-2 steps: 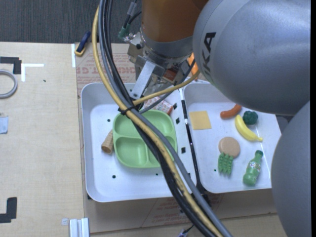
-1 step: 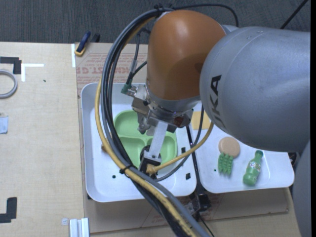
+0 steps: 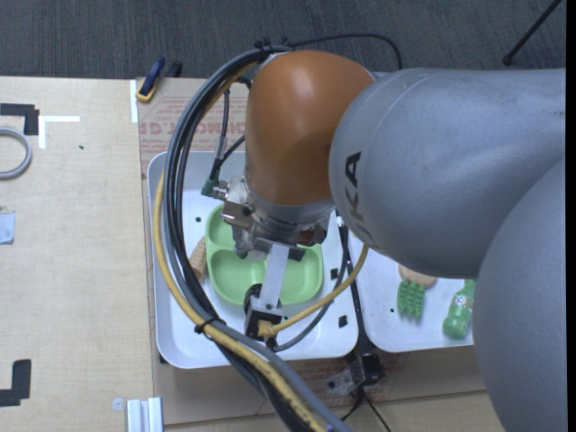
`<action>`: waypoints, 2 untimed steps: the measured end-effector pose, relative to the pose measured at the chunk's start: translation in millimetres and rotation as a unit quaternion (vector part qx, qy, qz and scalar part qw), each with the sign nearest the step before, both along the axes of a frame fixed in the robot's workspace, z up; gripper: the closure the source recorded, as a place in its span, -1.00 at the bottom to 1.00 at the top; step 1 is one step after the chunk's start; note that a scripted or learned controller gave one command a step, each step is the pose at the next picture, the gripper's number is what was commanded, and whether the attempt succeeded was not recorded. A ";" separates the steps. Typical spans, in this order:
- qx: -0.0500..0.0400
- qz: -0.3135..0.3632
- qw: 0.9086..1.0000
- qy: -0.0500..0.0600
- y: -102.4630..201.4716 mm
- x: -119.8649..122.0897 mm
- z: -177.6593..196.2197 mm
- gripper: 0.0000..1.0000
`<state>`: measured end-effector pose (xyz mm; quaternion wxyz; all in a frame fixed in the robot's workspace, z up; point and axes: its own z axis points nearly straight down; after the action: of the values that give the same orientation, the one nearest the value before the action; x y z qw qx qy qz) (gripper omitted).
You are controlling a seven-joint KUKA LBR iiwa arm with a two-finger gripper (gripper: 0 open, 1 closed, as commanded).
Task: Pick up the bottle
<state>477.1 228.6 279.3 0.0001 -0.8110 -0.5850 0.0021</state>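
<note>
Gripper (image 3: 258, 246) over green dish (image 3: 308, 277) in left bin (image 3: 178, 336), open-or-closed can't tell; bottle (image 3: 459, 311) at 3 o'clock, right bin (image 3: 389, 331).

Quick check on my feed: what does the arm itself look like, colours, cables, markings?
The arm is bulky, rounded and grey, with black lettering on its casing. A smooth orange band sits above the wrist. Black cables and one yellow cable loop out beside it.
</note>
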 end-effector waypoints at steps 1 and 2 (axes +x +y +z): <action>0.000 -0.275 0.961 -0.001 -0.1 0.1 -42.5 1.00; 0.000 -0.360 0.933 -0.002 -36.6 0.2 -34.8 1.00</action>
<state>477.2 191.9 244.5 -0.0005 -0.9673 -0.2537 0.0010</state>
